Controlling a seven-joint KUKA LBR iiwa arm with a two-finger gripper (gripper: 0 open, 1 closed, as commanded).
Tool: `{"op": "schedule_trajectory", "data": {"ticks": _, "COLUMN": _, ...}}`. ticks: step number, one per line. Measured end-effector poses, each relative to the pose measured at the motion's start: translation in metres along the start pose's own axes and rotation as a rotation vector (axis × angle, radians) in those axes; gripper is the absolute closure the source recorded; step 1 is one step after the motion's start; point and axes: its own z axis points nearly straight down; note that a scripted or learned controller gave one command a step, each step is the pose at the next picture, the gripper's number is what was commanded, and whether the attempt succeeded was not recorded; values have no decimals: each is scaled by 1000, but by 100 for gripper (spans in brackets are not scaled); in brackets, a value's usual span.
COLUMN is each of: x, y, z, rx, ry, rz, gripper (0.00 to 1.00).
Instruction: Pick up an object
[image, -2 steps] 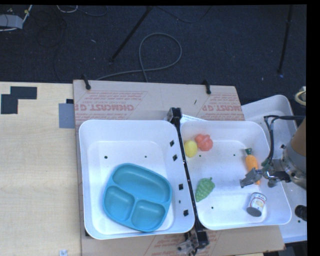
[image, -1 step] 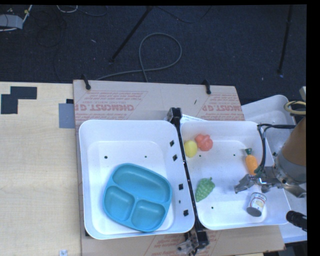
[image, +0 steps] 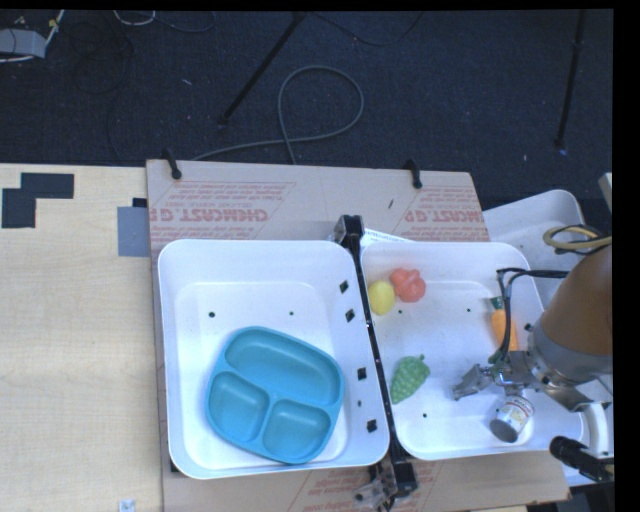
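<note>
Gripper (image: 468, 385) hovers at lower right of the right bin (image: 450, 445), fingers spread, gripping nothing. Nearby green toy vegetable (image: 409, 378) looks light, bumpy plastic; pinch across its middle.

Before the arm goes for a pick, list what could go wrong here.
1. The gripper hangs over bare floor of the right bin, beside no object; closing here would likely grab nothing.
2. The can lies on its side by the wrist; a nudge may roll it.
3. The lemon and red fruit sit touching near the divider; picking one may shove the other.
</note>
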Motion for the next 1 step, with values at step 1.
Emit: {"op": "schedule_trajectory", "data": {"ticks": 1, "x": -2, "y": 1, "z": -13, "rx": -3, "ry": -1, "rz": 6, "gripper": 100}}
